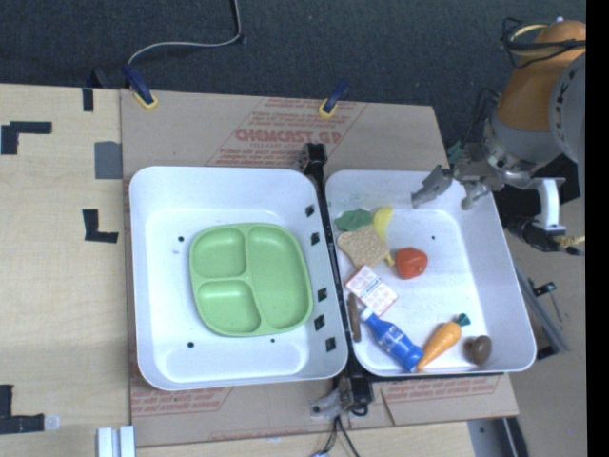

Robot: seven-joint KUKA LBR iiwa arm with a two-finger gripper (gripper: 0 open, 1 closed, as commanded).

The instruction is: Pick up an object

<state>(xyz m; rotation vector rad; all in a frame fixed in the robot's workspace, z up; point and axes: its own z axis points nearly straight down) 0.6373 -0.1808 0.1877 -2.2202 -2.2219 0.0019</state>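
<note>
camera view looking down on the bench (57,255), wood-coloured top with a sheet of cardboard (276,131) under the two bins. the left bin (157,193) has just a green divided plate (251,278) sitting about in the middle of it, three compartments, nothing on them as far as i can see.

the arm (542,93) comes in from the far right, grey with the orange band up near the top right corner, bent down and leftwards so the wrist sits right over the far right rim of the right bin (495,284). the gripper (449,190) hangs just over that far right corner, well apart from all the objects. its two fingers (428,187) look spread, one pointing left into the bin and the other sitting nearer the rim, and nothing is between them.

all the pickable stuff is in the right bin, mostly along its left side and near edge. big to small-ish: a blue bottle (392,341) lying tilted near the front, an orange carrot (440,341) just to its right with the green top pointing far-right, a tan slice of bread (363,247) further back, a small white and red packet (371,290) between the bread and the bottle, a red tomato-looking thing (410,263) just right of the bread, a yellow piece (383,220) and a dark green piece (353,220) touching the bread's far edge, and a little brown thing (478,348) in the near right corner, just beside the carrot.

two yellow and blue clamps (141,91) pin the cardboard's far edge.
</note>
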